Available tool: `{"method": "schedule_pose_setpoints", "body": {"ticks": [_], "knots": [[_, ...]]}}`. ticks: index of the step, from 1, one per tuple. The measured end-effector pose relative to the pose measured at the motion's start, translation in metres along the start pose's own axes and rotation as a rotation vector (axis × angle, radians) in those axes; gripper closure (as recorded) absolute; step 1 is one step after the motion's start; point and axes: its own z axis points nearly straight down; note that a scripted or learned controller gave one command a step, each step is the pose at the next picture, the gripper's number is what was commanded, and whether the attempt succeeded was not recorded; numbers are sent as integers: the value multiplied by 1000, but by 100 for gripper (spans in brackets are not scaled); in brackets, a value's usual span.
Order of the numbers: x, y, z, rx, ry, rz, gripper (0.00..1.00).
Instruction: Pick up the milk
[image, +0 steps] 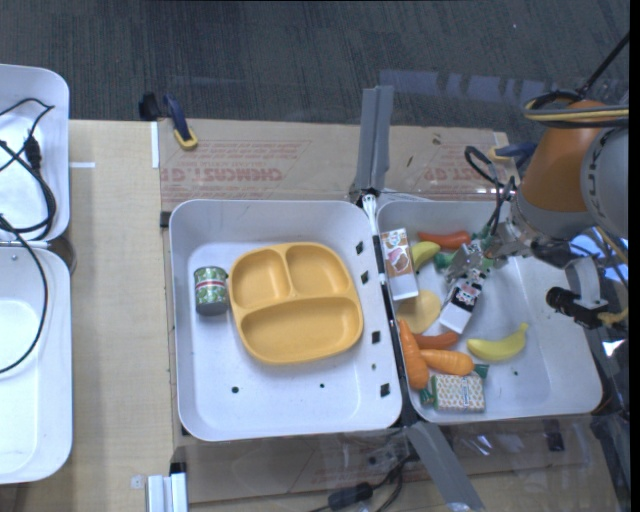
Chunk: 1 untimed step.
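The milk (461, 304) is a small white carton with black cow markings. It lies tilted in the right bin (560, 395), near the bin's middle. My gripper (470, 263) hangs just above the carton's upper end, at the end of the grey arm with the orange band (560, 165) that reaches in from the right. Its tip is dark and cluttered against the toys beneath, and the carton's top end meets it; whether they touch I cannot tell.
The right bin also holds a tall snack box (398, 263) against the divider, a banana (497, 345), carrots (440, 360), a cracker box (460, 393) and a pale round piece (425, 310). The left bin (200, 400) holds a yellow divided plate (295, 300) and a small can (210, 290).
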Motion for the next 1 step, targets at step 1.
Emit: {"method": "schedule_pose_setpoints", "body": {"ticks": [1], "knots": [[44,-30,0,2,1,-33,0]]}}
